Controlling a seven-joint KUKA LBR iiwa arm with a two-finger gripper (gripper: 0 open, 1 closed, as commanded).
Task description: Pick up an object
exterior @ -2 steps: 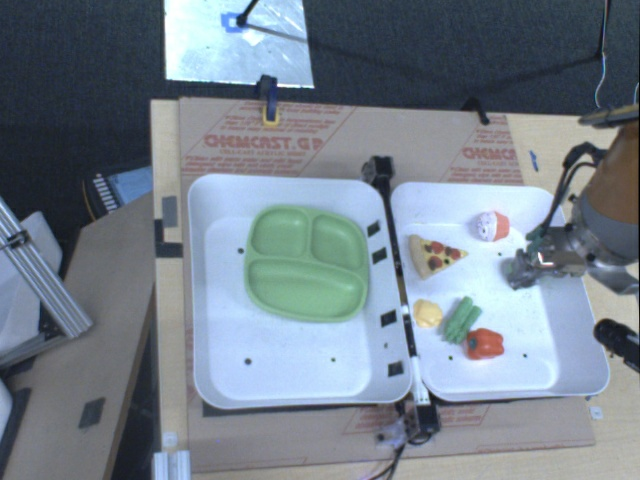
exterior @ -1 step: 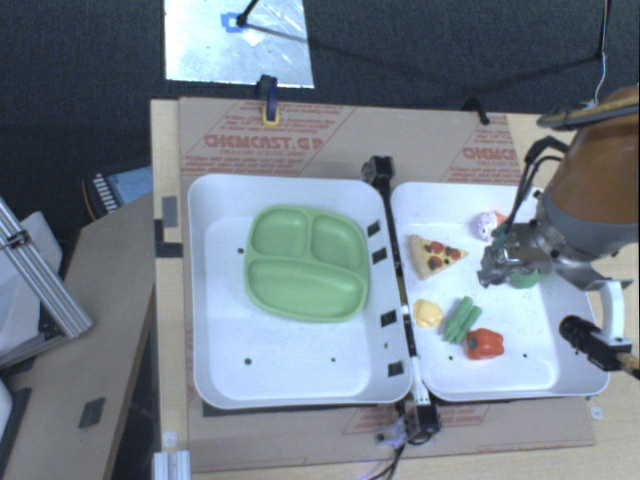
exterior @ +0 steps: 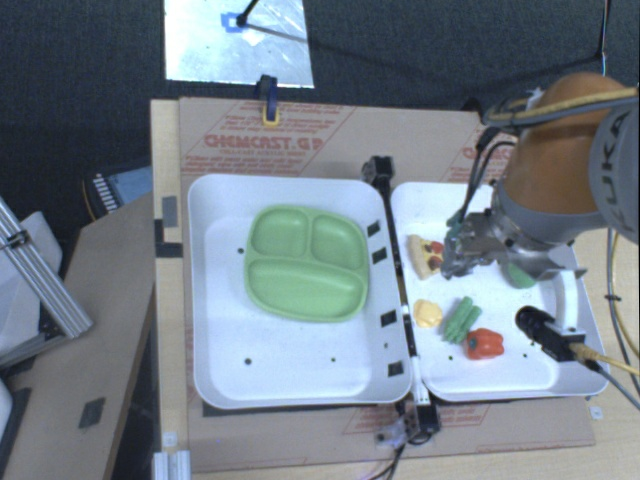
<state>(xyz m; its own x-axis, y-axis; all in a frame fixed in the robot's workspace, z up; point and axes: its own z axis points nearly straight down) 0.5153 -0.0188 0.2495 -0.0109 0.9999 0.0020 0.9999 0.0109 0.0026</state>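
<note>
Right bin (exterior: pixel 500 386): arm (exterior: pixel 560 168) covers its upper right. Pizza slice (exterior: pixel 426 255), yellow piece (exterior: pixel 428 314), green beans (exterior: pixel 461 319), red pepper (exterior: pixel 485 343) crowd lower centre. Bare floor at upper left corner. Left bin (exterior: pixel 215 348): green plate (exterior: pixel 305 263) at centre; margins open.

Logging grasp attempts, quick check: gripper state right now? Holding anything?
Gripper: down in the right bin beside the pizza slice; open or closed cannot be told, and no item is seen held.
</note>
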